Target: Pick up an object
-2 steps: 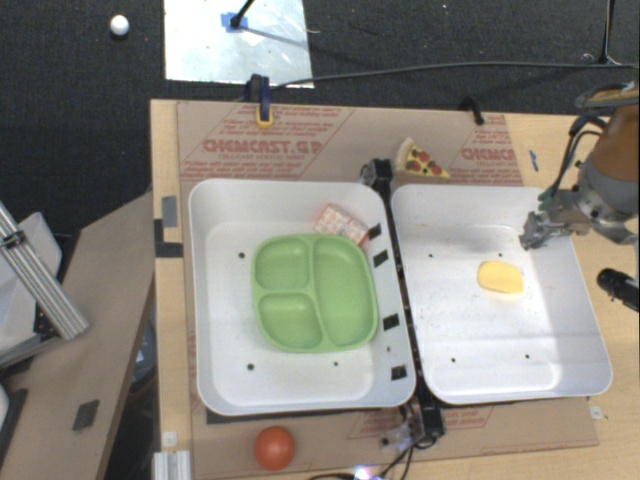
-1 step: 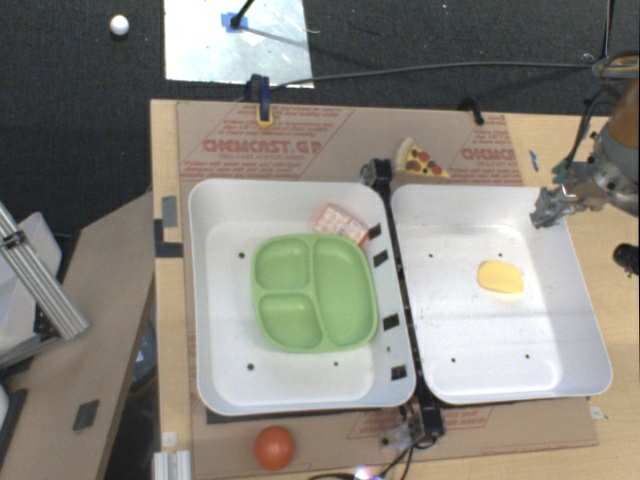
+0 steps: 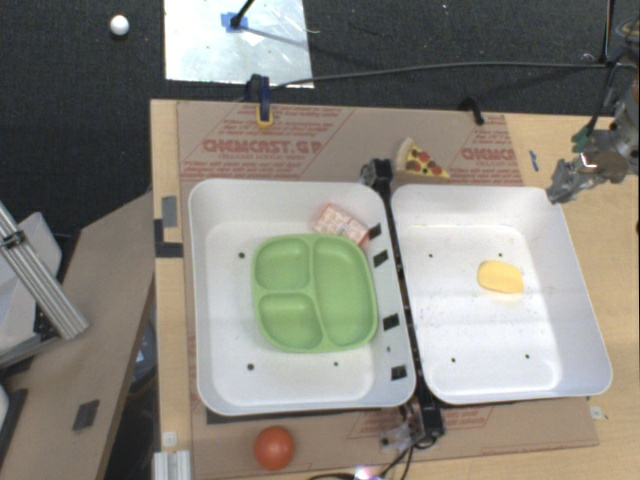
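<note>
White right bin (image 3: 560, 268) holds a yellow object (image 3: 500, 277), long axis left-right.

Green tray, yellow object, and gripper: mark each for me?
green tray (image 3: 315, 293): camera view, on its central divider, in the left bin.
yellow object (image 3: 500, 277): camera view, on its top middle, in the right bin.
gripper (image 3: 572, 176): camera view, at its tip, by the right bin's far corner.

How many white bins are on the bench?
2. The left bin holds a green divided plate and a pink packet. The right bin holds a yellow object.
</note>
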`<control>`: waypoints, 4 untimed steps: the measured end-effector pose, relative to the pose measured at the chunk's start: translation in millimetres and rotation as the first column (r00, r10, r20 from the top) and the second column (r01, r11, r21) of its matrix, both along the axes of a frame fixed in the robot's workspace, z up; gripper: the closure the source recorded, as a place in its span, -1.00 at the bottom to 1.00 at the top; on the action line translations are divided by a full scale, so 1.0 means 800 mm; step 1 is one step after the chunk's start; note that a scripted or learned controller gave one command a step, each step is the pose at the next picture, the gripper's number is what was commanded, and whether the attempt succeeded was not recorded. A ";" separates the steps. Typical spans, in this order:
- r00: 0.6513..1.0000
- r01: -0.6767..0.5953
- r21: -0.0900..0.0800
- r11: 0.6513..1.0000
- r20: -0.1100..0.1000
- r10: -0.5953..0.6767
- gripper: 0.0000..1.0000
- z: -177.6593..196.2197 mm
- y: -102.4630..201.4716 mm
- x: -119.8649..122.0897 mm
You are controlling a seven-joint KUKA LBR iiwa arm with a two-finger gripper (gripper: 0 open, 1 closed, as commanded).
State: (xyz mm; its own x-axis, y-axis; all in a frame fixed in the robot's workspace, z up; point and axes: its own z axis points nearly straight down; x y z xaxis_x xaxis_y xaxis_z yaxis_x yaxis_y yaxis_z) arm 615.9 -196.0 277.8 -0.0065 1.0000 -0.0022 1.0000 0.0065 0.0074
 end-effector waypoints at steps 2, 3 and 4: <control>1.000 -0.002 0.003 1.000 -0.006 0.002 1.00 0.009 0.129 -0.031; 1.000 -0.002 0.003 1.000 -0.006 0.002 1.00 -0.011 0.186 -0.037; 1.000 -0.002 0.003 1.000 -0.006 0.002 1.00 -0.027 0.246 -0.042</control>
